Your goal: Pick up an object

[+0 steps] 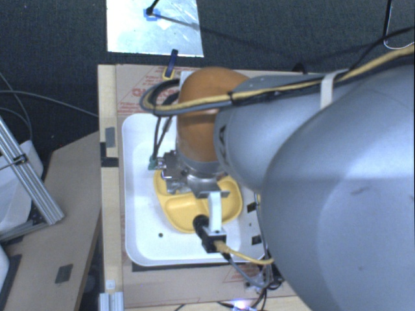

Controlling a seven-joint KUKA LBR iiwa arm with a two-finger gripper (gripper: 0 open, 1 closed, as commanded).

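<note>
A yellow, rounded object [176, 214] lies in the left white bin [139, 180], near its middle. The arm's orange band [202, 118] and grey wrist hang straight over it. My gripper [194, 185] points down onto the yellow object's top and covers part of it. A white and black fitting [211, 224] with a yellow cable sticks out from the wrist over the object's right side. The arm's large grey body hides the right bin.
The bins rest on a cardboard-lined bench [130, 83]. A shiny metal sheet [154, 18] lies on the dark floor behind. An aluminium frame [29, 180] stands at the left. Black and yellow cables [162, 102] loop beside the wrist.
</note>
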